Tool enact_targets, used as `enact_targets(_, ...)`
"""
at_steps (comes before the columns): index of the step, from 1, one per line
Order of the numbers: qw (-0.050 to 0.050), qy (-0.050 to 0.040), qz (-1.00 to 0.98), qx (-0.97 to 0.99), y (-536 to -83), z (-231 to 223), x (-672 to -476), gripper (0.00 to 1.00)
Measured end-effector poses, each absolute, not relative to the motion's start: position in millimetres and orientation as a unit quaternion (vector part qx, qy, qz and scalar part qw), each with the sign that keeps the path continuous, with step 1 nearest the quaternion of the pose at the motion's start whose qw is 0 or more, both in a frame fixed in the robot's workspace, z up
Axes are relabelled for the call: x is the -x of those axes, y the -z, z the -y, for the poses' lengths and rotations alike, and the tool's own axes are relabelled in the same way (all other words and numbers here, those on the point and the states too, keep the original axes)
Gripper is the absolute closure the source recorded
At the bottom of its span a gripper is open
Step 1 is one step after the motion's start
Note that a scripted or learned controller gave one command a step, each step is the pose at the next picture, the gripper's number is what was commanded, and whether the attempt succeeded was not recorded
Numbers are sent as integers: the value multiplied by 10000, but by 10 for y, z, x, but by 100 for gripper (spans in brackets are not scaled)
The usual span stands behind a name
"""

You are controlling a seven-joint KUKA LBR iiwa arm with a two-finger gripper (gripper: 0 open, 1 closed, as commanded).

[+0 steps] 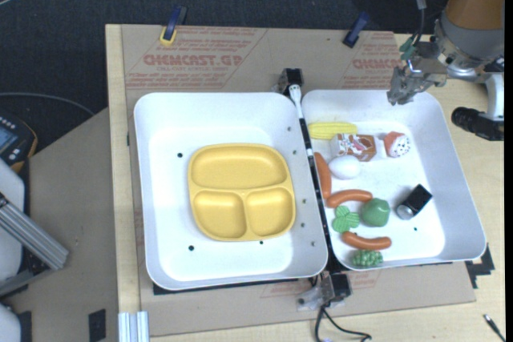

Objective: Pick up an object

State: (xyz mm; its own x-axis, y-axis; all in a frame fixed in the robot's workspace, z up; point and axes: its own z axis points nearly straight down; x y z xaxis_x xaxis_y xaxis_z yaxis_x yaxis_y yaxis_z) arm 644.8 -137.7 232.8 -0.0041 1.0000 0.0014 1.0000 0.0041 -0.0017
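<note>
My gripper hangs over the far rim of the right bin, above and apart from the toys. Nothing shows between its fingers. Below it lie a corn cob, a red-and-white wrapped piece, a strawberry-like piece and a white egg. Nearer the front are three sausages, a green pepper, broccoli, a pea cluster and a black cylinder.
The left bin holds a yellow divided plate. A black hinge strip runs between the bins. Clamps sit on the board's far edge. Grey equipment stands at the left.
</note>
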Motion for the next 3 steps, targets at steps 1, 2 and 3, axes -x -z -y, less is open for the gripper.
enact_targets(1,23,-6,7085,7057,-2304,947,-6122,100)
enact_targets(2,24,-9,7087,7055,-2188,429,-5937,100)
enact_targets(3,23,-5,7087,7055,-2253,40,-5688,100)
